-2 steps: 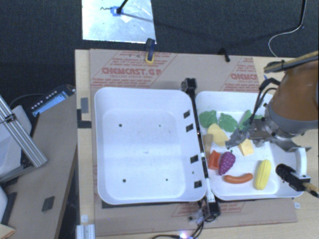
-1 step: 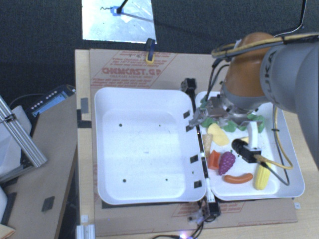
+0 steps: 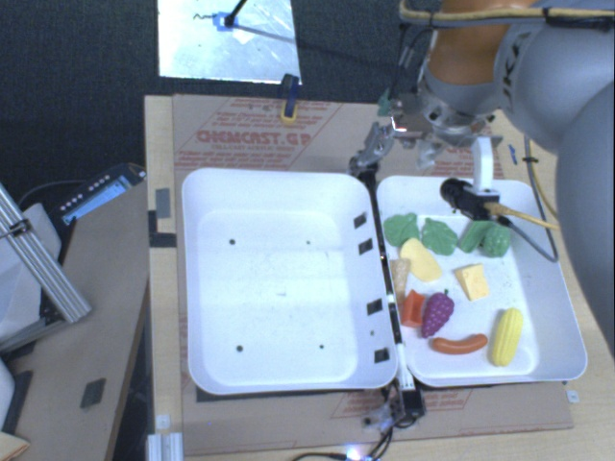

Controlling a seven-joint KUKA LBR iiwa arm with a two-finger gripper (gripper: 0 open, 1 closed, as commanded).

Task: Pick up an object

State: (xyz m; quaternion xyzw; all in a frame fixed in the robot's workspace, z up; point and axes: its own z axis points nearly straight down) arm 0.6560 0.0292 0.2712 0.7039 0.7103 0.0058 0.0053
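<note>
Fingers (image 3: 371,157) hang spread apart with nothing between them, over the far edge of the two bins. The darker one reaches down above the top of the divider where the left bin (image 3: 207,257) meets the right bin (image 3: 562,339). The second tip is partly lost against the grey wrist hardware and hard to trace. The arm (image 3: 538,56) comes in at the upper right and is cut off by the frame. All the toy foods lie in the right bin, nearer the camera than the fingers. Three green pieces (image 3: 440,235) sit in a row at the far end, too blurred to say what they are. Just in front of them are a pale yellow piece (image 3: 420,259) and a cheese wedge (image 3: 471,281). An orange carrot (image 3: 412,307) touches the purple grapes (image 3: 437,312), and a red sausage (image 3: 458,345) and an ear of corn (image 3: 506,336) lie near the front wall. Both bins rest on a printed cardboard sheet (image 3: 250,128) on the tabletop, with a blue and yellow clamp (image 3: 288,99) at its far edge.
</note>
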